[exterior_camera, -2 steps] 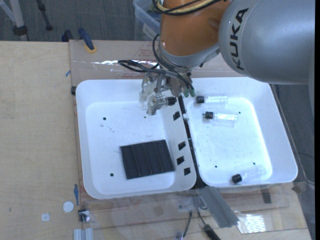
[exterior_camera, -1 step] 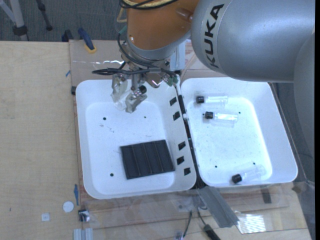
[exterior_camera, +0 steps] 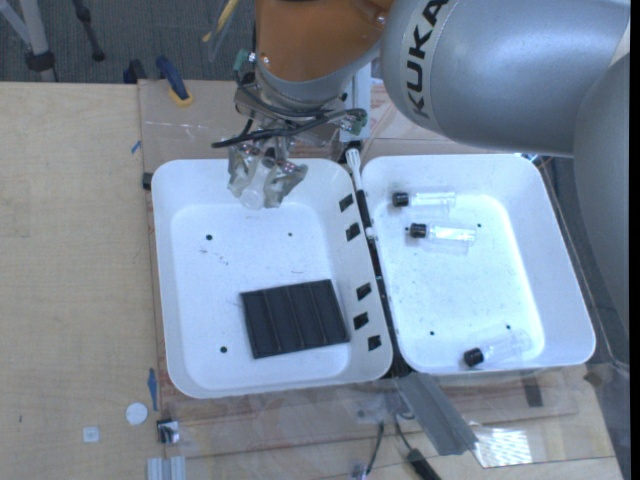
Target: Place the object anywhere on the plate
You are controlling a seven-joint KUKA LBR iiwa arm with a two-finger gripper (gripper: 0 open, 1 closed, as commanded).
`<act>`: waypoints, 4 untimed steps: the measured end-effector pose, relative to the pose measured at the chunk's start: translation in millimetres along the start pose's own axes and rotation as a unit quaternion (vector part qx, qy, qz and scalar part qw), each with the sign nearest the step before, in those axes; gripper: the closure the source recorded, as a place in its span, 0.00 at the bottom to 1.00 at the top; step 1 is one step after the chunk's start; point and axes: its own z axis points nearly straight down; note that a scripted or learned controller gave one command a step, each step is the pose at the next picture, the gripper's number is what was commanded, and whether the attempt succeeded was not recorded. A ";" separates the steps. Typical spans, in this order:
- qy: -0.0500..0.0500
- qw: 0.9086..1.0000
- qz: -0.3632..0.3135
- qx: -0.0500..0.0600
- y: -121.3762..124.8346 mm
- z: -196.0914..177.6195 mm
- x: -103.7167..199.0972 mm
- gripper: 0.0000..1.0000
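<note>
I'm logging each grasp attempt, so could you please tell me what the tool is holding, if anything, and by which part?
It cannot be told: the tool hangs over the left bin, and something clear may sit between its fingertips.

One fixed camera looks down at a slant over both white bins [exterior_camera: 170, 268], the arm [exterior_camera: 500, 58] entering from the right.

Grey arm [exterior_camera: 510, 58], black KUKA lettering; orange band [exterior_camera: 310, 18]; yellow and black cables; metallic end effector [exterior_camera: 265, 183].
</note>
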 end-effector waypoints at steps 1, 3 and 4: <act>0.002 0.990 -0.144 -0.003 0.4 17.3 1.0 1.00; 0.000 0.841 -0.542 -0.002 13.1 0.7 -3.2 1.00; -0.001 0.667 -0.745 -0.004 5.1 34.7 -6.9 1.00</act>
